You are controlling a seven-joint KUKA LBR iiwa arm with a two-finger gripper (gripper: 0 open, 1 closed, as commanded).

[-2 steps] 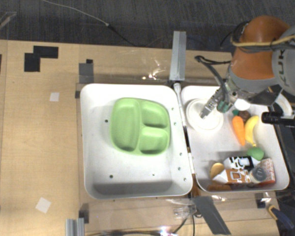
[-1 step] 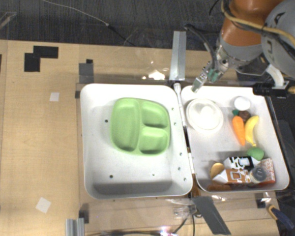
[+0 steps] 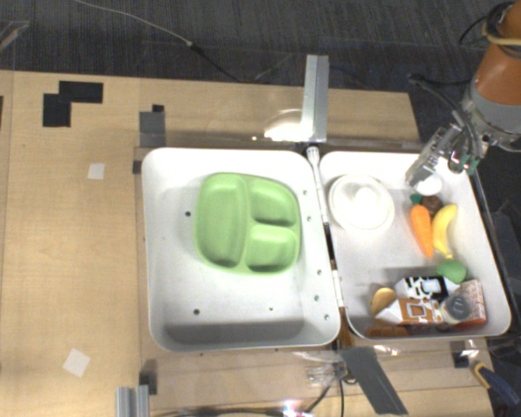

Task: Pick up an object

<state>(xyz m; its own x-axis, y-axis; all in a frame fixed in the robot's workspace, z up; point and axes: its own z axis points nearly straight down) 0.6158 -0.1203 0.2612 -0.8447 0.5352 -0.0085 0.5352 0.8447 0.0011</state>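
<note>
The right bin point(image 3: 495, 259) holds a white round dish point(image 3: 360, 202), an orange carrot point(image 3: 422, 230), a yellow banana point(image 3: 444, 229), a small brown item point(image 3: 430, 205) and a green piece point(image 3: 453, 270). Along its near wall lie a black-and-white carton point(image 3: 421, 287), an orange packet point(image 3: 473, 301), a grey round cap point(image 3: 458, 304) and a tan piece point(image 3: 382, 300). My gripper point(image 3: 430, 176) hangs over the far right corner of this bin, just above the brown item and the carrot's far end. The arm's orange band point(image 3: 508, 63) rises to the upper right.
A green divided plate point(image 3: 246, 221) lies in the left bin point(image 3: 169, 311). A metal post point(image 3: 316, 98) stands behind the wall that the two bins share. Wooden bench surface extends to the left, and cables run across the dark floor behind.
</note>
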